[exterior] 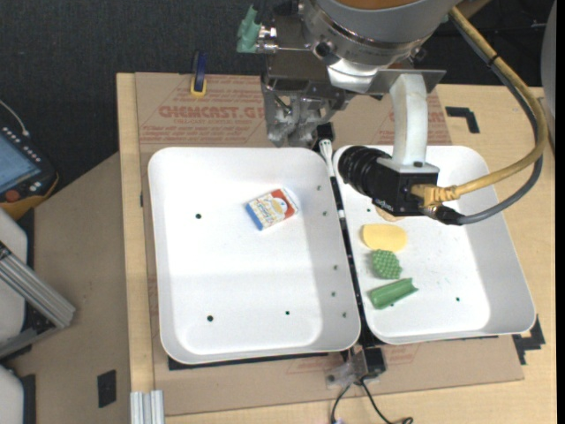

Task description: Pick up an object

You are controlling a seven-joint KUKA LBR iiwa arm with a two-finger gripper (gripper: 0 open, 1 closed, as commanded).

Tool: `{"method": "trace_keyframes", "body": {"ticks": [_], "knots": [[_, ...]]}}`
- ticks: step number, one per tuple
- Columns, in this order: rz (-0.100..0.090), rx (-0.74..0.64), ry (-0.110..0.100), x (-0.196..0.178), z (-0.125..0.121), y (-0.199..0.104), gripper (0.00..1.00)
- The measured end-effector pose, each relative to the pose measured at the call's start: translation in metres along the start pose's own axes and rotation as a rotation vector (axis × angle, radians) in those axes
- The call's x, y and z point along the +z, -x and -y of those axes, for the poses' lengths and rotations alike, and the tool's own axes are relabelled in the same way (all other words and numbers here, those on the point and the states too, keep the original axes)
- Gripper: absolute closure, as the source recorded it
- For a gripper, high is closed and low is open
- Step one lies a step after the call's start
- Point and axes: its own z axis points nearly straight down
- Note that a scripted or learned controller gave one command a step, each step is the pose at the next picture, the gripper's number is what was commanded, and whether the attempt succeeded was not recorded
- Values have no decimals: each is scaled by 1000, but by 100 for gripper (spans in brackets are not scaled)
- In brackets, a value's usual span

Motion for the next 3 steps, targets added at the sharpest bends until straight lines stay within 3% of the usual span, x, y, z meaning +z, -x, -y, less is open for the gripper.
{"method": "trace_keyframes", "body": {"ticks": [3], "knots": [[0, 0, 0, 0, 0, 0, 100]]}}
